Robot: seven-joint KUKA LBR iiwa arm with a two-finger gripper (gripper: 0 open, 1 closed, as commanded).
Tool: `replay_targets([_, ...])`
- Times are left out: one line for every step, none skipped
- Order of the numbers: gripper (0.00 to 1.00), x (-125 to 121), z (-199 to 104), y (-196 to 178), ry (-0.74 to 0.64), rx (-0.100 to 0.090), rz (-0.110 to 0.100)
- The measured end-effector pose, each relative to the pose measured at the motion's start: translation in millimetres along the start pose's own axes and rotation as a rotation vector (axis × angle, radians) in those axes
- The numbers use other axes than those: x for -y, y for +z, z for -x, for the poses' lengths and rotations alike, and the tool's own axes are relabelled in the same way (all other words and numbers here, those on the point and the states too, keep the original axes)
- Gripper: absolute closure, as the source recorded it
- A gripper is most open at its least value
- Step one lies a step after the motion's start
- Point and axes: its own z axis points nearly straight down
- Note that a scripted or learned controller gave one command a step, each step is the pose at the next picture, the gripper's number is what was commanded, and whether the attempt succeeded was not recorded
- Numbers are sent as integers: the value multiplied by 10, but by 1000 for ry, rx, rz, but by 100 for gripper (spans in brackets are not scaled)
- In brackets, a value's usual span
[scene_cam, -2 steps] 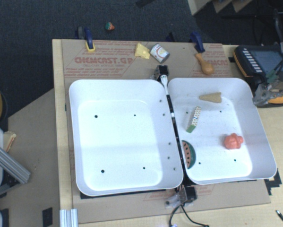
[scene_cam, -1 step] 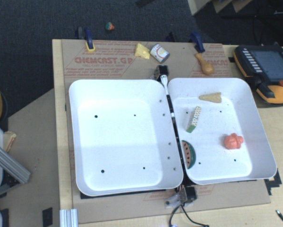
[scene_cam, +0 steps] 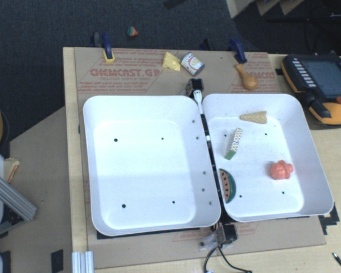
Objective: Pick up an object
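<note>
The right bin (scene_cam: pixel 307 152) holds several small objects. A tan wedge-shaped piece (scene_cam: pixel 254 117) lies near its back. A small white stick with coloured dots and a green end (scene_cam: pixel 234 143) lies left of centre. A red-pink lumpy object (scene_cam: pixel 280 170) sits toward the right. A watermelon-slice toy (scene_cam: pixel 226 185) leans against the bin's left wall at the front.
The left bin (scene_cam: pixel 102 152) sits beside the right one. On the board behind the bins lie a yellow wedge (scene_cam: pixel 171 62), a small white carton (scene_cam: pixel 192 63) and a wooden-handled item (scene_cam: pixel 246 77). A black and yellow pendant (scene_cam: pixel 321 84) rests at the far right.
</note>
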Motion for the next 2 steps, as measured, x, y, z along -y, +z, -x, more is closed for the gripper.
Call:
replay_targets([100, -1, -472, 231, -1, -4, -10])
replay_targets([100, 0, -830, 350, 1, -4, -10])
